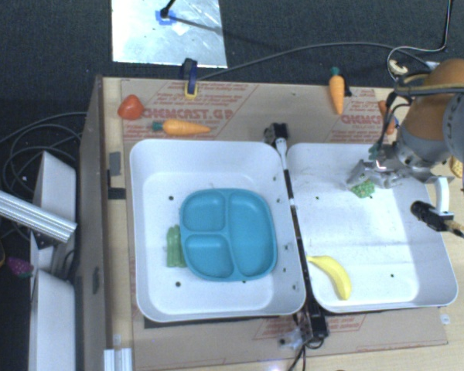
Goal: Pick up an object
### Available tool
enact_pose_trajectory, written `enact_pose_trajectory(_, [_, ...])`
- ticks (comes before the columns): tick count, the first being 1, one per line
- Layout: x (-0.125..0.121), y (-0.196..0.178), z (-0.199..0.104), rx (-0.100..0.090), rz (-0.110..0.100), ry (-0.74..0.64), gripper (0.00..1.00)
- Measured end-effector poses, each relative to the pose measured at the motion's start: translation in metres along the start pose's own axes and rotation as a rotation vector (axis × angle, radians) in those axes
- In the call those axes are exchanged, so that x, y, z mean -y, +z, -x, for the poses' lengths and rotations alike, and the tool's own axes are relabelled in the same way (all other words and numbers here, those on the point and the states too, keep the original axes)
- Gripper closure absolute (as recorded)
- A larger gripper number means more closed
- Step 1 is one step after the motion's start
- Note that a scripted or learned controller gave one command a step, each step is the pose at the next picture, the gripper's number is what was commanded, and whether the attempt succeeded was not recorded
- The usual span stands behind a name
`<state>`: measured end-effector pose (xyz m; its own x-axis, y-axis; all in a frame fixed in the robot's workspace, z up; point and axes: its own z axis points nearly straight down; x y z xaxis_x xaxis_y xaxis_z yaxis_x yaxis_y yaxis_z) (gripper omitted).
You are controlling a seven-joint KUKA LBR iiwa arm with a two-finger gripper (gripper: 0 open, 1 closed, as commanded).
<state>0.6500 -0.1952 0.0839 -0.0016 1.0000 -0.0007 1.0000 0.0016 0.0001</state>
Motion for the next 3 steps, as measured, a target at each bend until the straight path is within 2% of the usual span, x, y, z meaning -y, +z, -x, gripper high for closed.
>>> enact_pose_trajectory(1, [-0.002,-0.012,0.0,0.001,0.006,-0.002,1.0])
enact_pose_trajectory(2, [-0.02,-0.053,-0.047,-0.001,0.004,-0.004,1.0])
enact_pose_trajectory(3, [0.025,-0.118,-0.117,-0.002,0.004,-0.004,1.0])
